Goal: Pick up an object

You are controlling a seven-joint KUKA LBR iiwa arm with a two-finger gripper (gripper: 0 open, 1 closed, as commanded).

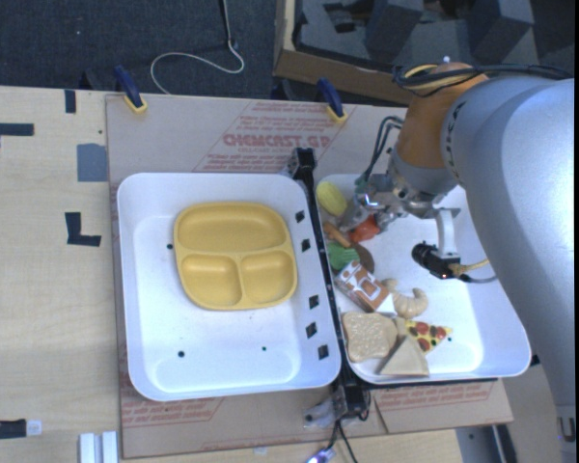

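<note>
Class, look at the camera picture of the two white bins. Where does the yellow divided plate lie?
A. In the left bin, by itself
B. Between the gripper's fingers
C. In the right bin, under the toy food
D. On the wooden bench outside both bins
A: the yellow divided plate lies flat in the left bin, while the toy food, such as the bread slice, sits in the right bin.

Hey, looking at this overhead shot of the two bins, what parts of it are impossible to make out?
- Pincer: the wrist covers its tips, so open or shut is unclear, in the camera view.
- Red item beneath it: partly covered, identity unclear.
- Right bin: its far right side is hidden by the grey arm.
- Small packet: print too small to read.
</note>
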